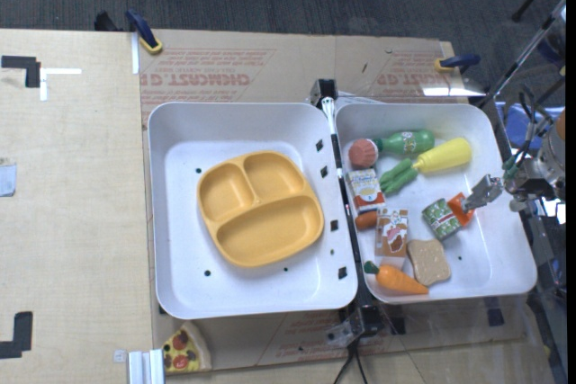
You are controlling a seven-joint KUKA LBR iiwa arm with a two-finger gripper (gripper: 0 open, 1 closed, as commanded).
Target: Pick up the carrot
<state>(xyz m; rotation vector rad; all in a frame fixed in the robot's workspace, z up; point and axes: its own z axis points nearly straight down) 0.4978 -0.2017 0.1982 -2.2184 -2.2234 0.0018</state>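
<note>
The carrot (399, 281) is orange with a green top and lies flat in the front left corner of the right bin (508, 270). Its tip touches a slice of toy bread (429, 262). My gripper (487, 191) reaches in from the right edge, low over the right side of that bin. It sits next to a green carton (440, 218) with an orange piece (461, 206) beside it. It is well up and to the right of the carrot, with nothing visibly held.
The right bin also holds a green bottle (406, 142), a yellow corn cob (442, 156), a red apple (363, 153), a green vegetable (399, 175) and two small cartons (364, 186) (391, 232). A yellow divided plate (261, 208) lies in the left bin (171, 193).
</note>
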